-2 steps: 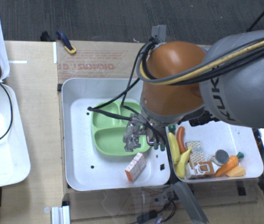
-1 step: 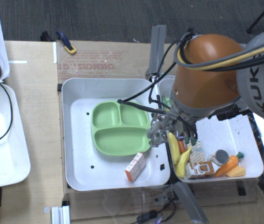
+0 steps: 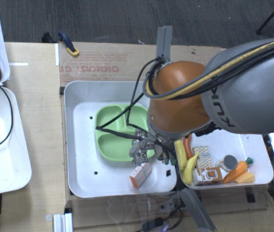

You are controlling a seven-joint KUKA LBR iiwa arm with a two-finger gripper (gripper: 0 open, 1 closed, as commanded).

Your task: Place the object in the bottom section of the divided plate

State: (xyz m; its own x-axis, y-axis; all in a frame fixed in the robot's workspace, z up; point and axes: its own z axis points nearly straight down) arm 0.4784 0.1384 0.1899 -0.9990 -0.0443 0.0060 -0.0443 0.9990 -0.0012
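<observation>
We see the gripper point(image 3: 144, 151) hanging low over the near edge of the green divided plate point(image 3: 113, 137) in the left bin point(image 3: 79, 144). A small orange carton point(image 3: 140, 174) lies just below it on the bin floor, off the plate. Whether the carton is grasped, we cannot tell.

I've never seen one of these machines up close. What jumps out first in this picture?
The big grey arm with its orange band dominates, reaching in from the right over the left bin. Below it, the gripper hangs at the lower right edge of a green divided plate, with a small orange and white carton lying just below. The right bin holds colourful toy food, including a banana and a carrot.
</observation>
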